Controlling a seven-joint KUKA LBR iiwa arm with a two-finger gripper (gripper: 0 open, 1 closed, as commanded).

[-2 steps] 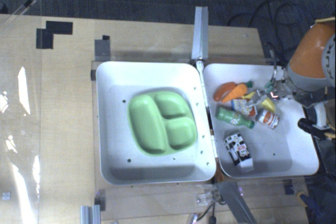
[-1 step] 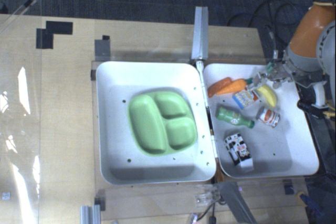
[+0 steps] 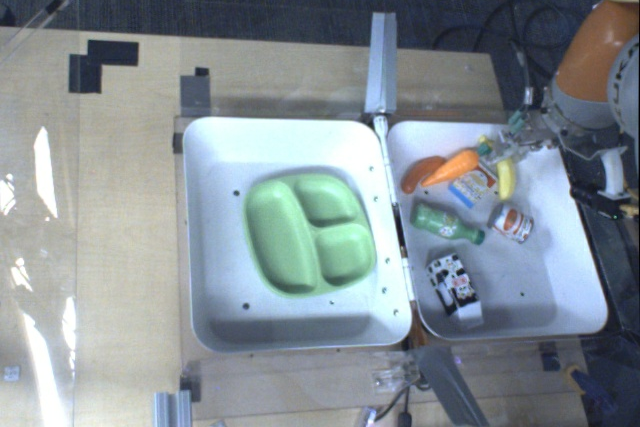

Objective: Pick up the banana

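Observation:
The banana [image 3: 505, 180] is a small yellow piece lying upright-in-frame in the back part of the right bin [image 3: 560, 305], next to a blue and white snack packet [image 3: 473, 187]. My gripper [image 3: 514, 139] hangs over the bin's back right corner, just behind the banana's far end. The grey arm with its orange band [image 3: 598, 45] comes in from the right. Nothing shows as lifted off the bin floor.
The right bin also holds an orange carrot [image 3: 450, 168], a red-orange item [image 3: 420, 173], a green bottle [image 3: 446, 223], a small can [image 3: 511, 224] and a black and white box [image 3: 455, 287]. A green divided plate [image 3: 310, 233] lies in the left bin [image 3: 210, 175].

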